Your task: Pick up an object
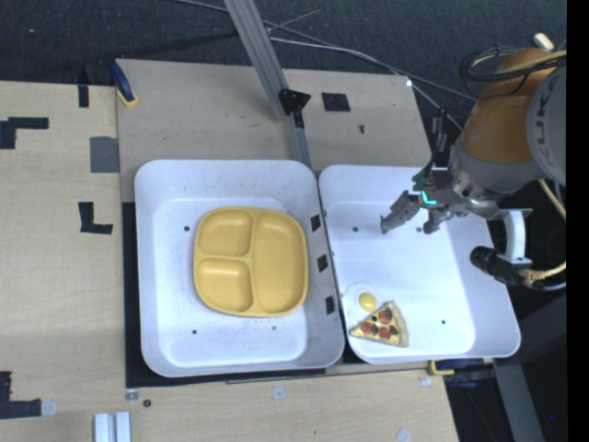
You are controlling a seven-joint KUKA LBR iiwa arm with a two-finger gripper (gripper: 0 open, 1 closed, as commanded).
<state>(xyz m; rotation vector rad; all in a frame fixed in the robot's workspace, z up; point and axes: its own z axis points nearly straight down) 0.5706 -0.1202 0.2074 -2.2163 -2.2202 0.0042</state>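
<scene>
A toy pizza slice (pixel 381 324) lies at the near left of the right bin (pixel 460 274), with a small yellow piece (pixel 366 300) just beyond it. My gripper (pixel 411 220) hangs over the far middle of that bin, well behind both pieces. Its two fingers are spread apart, open, with nothing between them. A yellow divided plate (pixel 250 261) rests in the middle of the left bin (pixel 166 247).
A slanted metal pole (pixel 267 53) rises from the bench behind the gap between the bins. Cables (pixel 386 67) run across the back of the bench. The arm's orange band (pixel 502 109) and grey wrist sit over the right bin's far right corner.
</scene>
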